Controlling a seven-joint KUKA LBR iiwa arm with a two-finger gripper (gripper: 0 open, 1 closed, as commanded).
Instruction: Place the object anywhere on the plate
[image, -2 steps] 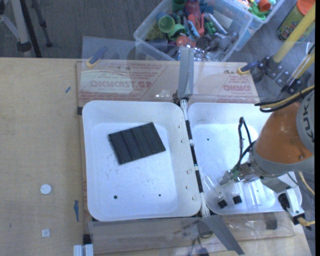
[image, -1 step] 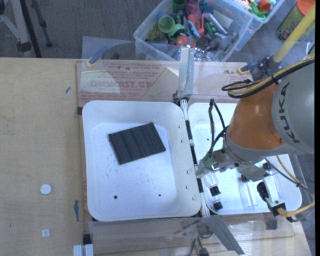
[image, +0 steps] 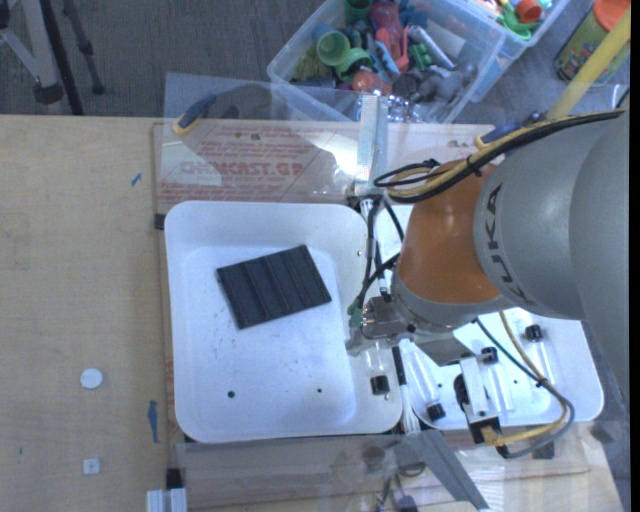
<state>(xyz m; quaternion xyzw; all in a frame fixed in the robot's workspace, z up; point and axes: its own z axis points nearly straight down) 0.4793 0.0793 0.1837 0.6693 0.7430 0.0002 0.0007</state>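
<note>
Arm (image: 520, 215) fills the right side, its grey bulk and orange band (image: 445, 245) leaning in over the seam between the two bins. The gripper (image: 385, 345) hangs below the wrist, down over the near edge of the right bin (image: 575, 385), and I cannot tell how it stands or whether it has hold of anything. To its left, in the left bin (image: 190, 330), a dark ribbed plate (image: 273, 286) lies flat, well apart from the gripper and a little beyond it. Which thing is meant to go on the plate I cannot make out. A clear tub of coloured toys (image: 400, 45) sits off the bench, far beyond the gripper.
</note>
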